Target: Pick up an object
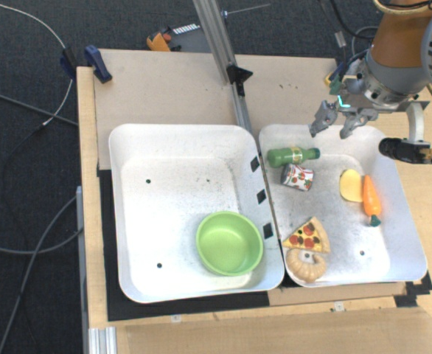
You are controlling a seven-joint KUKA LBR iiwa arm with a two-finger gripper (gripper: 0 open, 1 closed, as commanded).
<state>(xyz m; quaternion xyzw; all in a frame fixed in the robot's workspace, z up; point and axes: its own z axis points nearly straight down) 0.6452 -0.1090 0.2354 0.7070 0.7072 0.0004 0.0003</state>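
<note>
A grey robot arm (411, 28) with an orange band reaches in above the far edge of the right bin (400, 249), one of two shallow white bins side by side on a bench (164, 87). Nothing has been picked up yet, so the whole task is left: choose an object, descend, close, lift.

Taking the right bin as the landmark: the left bin (172, 161) touches its left side and holds a lime green bowl (229, 243) near its front right corner. A metal rail (216, 32) slants from behind the bins down to where they meet.

The gripper (337, 122) hangs over the right bin's far left corner, its two fingers spread apart with nothing between them.

Inside the right bin, a green bottle (292, 155) lies on its side near the far left, the closest item to the gripper. Just in front of it is a small red and white can (298, 177). A pizza slice toy (308, 236) and a bagel-like ring (306, 265) touch at the front left. A yellow piece (351, 185) and an orange carrot (370, 198) lie together towards the right.

The can crowding the bottle could hinder a clean grasp.
</note>
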